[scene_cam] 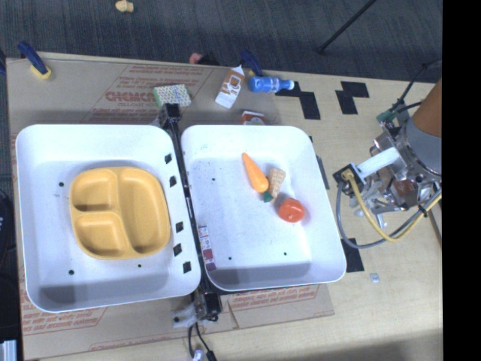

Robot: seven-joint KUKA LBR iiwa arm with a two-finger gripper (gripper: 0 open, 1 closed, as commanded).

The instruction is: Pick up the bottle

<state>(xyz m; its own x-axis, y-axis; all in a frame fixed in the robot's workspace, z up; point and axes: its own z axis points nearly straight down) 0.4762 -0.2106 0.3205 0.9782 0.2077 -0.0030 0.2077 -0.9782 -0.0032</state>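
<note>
The blue bottle (268, 85) lies on its side on the bench (391, 292), outside the bins. It is just past the far edge of the right bin (319, 201), near that bin's far right corner. Just beside the bottle, on its left, sits a small white and brown carton (230, 87). Further left is a little green and white packet (172, 95).

Inside the right bin there is an orange carrot (255, 171) near the middle. A tan wafer piece (276, 180) touches the carrot's lower end. A red tomato (291, 210) sits just below the wafer.

The left bin (37, 201) touches the right bin along one side. It holds a yellow tray (119, 210) with three parts.

The robot's gripper (394, 183) is to the right of the right bin, over the bench and well apart from the bottle. Yellow and grey cables hang around it. It is not clear how it is set, and nothing can be seen in it.
</note>
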